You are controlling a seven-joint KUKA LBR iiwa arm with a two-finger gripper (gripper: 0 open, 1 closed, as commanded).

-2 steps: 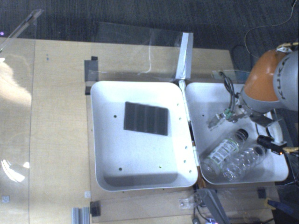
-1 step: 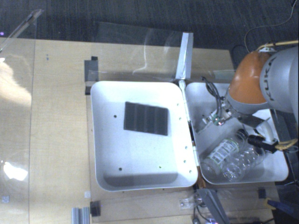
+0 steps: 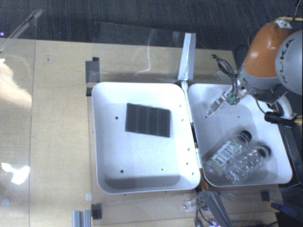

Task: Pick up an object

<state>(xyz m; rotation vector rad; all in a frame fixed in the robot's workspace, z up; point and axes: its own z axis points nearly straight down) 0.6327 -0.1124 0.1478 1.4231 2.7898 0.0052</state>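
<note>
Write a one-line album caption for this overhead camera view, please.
Robot arm poised over the right bin holding two clear bottles; a dark ribbed pad lies in the left bin.

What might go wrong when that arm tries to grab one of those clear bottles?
The two clear bottles lie pressed side by side in the right bin, so the claw may not fit between them. They are round and lying down, so a nudge might roll them. They also sit near the bin's front wall, leaving little room.
</note>
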